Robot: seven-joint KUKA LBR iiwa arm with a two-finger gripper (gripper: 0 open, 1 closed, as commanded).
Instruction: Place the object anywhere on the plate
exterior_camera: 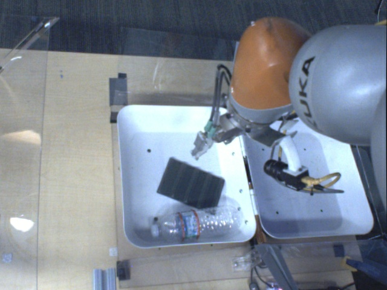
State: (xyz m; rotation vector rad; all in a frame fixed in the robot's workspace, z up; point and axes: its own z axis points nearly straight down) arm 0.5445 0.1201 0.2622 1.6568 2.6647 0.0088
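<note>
Grey metal and an orange band fill the upper right of the camera view, where the arm [314,83] reaches in over the two white bins. Its wrist hangs above the wall shared by the bins, and the gripper [201,145] points down and to the left, over the far-right part of the left bin [130,162]. The fingertips are small and seen at a slant, so whether they stand apart or together cannot be told; nothing shows between them.

Inside the left bin lies a black, flat, ribbed rectangular object [190,183], turned at an angle, near the middle of the bin floor and just below and left of the gripper, apart from it. Nearer the camera, along the bin's near wall, a clear plastic bottle [196,223] lies on its side with its cap to the left and a blue and red label round its middle. The black object's near corner overlaps or touches the bottle's upper side.

The right bin [357,216] sits just beside the left one, their walls touching. Over its floor, under the arm, hangs a black cylindrical fitting with yellowish cables [299,180] that belongs to the arm's wrist.

Both bins rest on a pale wooden bench [60,180], with a sheet of clear plastic [24,101] catching reflections on the left. Beyond the bench's far edge lies dark carpet [151,5].
</note>
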